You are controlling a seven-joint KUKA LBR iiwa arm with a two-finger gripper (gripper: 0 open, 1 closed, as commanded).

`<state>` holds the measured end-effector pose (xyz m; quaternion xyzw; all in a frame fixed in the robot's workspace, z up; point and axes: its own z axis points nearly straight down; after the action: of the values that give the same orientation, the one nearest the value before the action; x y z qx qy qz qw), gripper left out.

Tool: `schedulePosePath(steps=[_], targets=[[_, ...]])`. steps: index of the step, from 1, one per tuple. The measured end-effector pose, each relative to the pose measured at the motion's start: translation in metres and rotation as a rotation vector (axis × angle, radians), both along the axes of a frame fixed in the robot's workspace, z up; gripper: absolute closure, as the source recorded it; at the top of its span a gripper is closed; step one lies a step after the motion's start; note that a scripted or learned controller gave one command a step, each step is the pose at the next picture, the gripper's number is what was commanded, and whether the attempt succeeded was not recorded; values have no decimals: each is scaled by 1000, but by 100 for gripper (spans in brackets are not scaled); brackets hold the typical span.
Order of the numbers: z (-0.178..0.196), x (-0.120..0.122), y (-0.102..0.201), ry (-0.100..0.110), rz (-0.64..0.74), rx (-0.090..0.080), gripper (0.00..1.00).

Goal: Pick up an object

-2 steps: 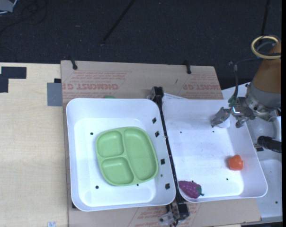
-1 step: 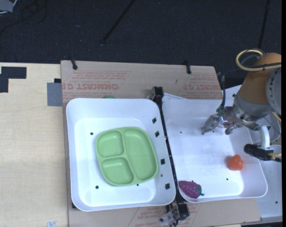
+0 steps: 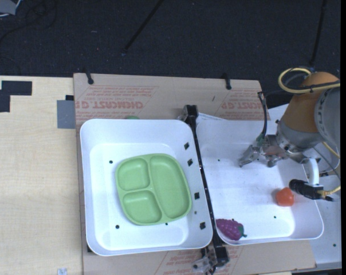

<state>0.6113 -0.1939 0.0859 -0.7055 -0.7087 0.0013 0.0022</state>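
— Anything picked up yet?
— No. The green plate (image 3: 153, 189) lies in the left bin (image 3: 98, 136), the purple grapes (image 3: 230, 229) at the right bin's (image 3: 230, 136) front-left corner, the orange ball (image 3: 285, 197) near its right edge.
— And the jaws (image 3: 259, 156)?
— Spread wide, holding nothing, near the right bin's middle. Nothing blocks the ball; the grasp remains.

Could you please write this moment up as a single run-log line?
gripper: over right bin, nothing visibly held | orange ball: right bin | purple grapes: right bin | green plate: left bin
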Motion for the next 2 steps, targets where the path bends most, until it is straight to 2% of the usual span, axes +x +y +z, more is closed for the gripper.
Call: schedulePosePath(steps=[1, 2], targets=[[12, 1, 0, -2, 1, 0, 100], [75, 4, -3, -9, -2, -3, 100]])
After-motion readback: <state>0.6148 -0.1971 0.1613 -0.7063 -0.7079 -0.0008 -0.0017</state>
